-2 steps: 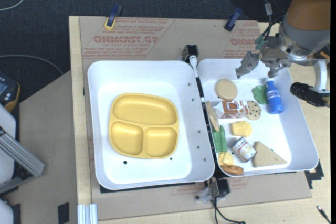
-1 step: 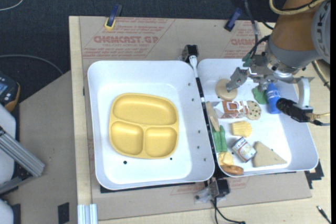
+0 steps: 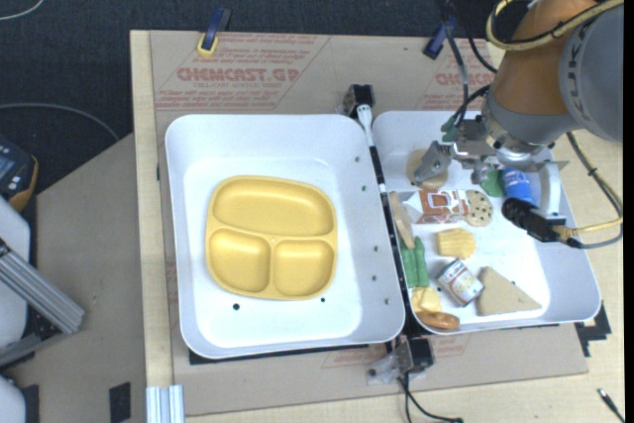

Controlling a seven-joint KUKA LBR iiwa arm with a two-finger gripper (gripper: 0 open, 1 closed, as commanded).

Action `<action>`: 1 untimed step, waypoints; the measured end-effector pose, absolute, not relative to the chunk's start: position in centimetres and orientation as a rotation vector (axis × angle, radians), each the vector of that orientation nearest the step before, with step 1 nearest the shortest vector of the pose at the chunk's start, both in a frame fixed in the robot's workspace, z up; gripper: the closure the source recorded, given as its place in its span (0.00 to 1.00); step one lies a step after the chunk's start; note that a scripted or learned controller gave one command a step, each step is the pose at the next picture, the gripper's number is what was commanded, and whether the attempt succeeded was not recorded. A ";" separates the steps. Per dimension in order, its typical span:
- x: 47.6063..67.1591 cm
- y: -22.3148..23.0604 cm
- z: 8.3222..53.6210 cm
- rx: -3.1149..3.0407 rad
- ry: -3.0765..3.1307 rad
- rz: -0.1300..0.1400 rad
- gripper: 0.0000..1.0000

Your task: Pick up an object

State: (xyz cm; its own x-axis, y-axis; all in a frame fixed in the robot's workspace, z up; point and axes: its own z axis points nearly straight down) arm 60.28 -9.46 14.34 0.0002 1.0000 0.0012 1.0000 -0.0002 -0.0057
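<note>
Lying in the right-hand shallow white bin (image 3: 570, 297) is a mixed lot of small toy food pieces: a red-and-white printed packet (image 3: 441, 204), a round tan cookie with dark chips (image 3: 479, 207), a yellow ridged square cracker (image 3: 456, 242), a small red-and-white can on its side (image 3: 459, 280), a tan wedge of bread (image 3: 505, 294), a green pod-like strip (image 3: 413, 264) along the bin's left wall, and a blue cylindrical item (image 3: 516, 184) near the wrist. The two-finger gripper (image 3: 434, 163) hangs over the bin's upper part, just above the packet; whether it is wide or narrow cannot be told. Behind it rises the grey arm with orange band (image 3: 535, 50). The left-hand white bin (image 3: 188, 213) holds a yellow three-compartment plastic tray (image 3: 269, 235). Both bins rest on a brown cardboard-covered bench (image 3: 258, 64).
</note>
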 end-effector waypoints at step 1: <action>60.3 -9.4 9.2 -2.219 -2.219 0.003 0.00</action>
State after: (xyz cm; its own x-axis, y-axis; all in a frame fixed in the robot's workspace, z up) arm 60.27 -9.38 9.15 0.0001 1.0000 0.0009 1.0000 -0.0001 -0.0032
